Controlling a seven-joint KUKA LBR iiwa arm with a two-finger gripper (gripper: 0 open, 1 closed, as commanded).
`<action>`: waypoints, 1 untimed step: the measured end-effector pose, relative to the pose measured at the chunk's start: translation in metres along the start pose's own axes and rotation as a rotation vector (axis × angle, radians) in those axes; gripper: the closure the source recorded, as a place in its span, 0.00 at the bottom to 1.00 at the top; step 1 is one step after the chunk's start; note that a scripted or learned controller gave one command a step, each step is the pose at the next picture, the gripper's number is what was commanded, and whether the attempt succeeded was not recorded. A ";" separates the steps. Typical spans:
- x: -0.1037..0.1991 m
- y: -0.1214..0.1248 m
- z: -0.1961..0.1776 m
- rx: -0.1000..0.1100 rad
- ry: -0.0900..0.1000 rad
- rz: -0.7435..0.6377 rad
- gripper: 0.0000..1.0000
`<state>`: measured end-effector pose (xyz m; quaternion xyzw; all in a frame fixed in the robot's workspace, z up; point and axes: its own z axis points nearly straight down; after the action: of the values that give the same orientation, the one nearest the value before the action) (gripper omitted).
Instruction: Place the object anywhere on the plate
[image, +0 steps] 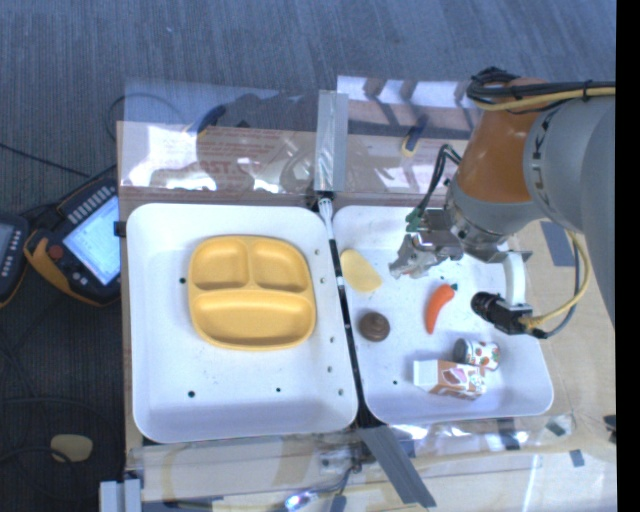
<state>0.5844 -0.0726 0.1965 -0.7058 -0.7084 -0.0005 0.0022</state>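
Observation:
A yellow three-compartment plate (250, 291) lies in the left bin (160, 390). In the right bin (520, 395) lie a pale yellow piece (360, 271), a brown round piece (374, 326), an orange carrot-like piece (437, 306) and a small printed carton (458, 378) beside a patterned can (480, 353). My gripper (412, 260) hangs over the upper middle of the right bin, between the yellow piece and the carrot. Nothing shows between its fingers.
A teach pendant (75, 245) lies off the bench at the left. A metal divider post (330, 140) stands behind the bins. Cables loop off the arm at the right, with a black fitting (497, 309) near the carrot.

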 end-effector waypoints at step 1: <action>0.062 0.062 0.014 0.001 -0.005 0.001 1.00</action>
<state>0.6464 -0.0098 0.1825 -0.7060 -0.7082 0.0015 0.0009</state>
